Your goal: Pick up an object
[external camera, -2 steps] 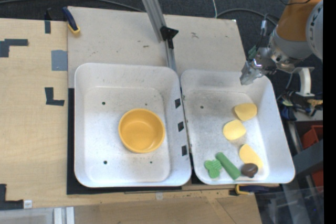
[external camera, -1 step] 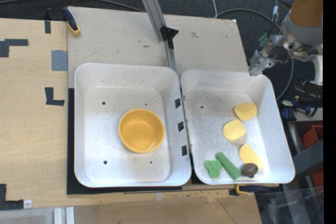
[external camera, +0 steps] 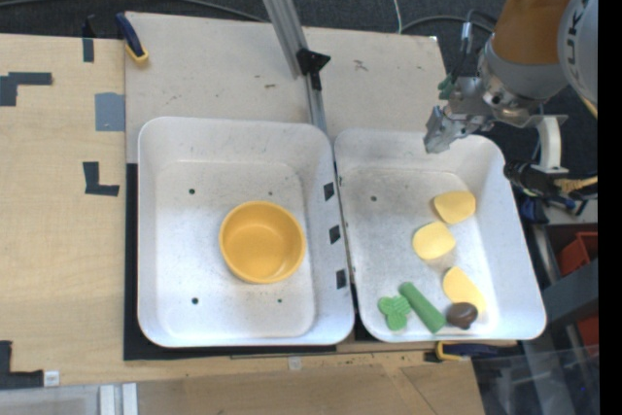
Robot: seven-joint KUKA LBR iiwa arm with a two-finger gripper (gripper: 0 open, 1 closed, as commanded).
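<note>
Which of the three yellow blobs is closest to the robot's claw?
The topmost flat pale-yellow piece in the right white bin. It lies nearest the grey gripper, which is above the bin's far edge; the middle one and lowest one sit farther down.

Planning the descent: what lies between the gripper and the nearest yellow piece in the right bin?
In the camera view, bare white bin floor separates the gripper from the topmost yellow piece; nothing stands between them.
</note>
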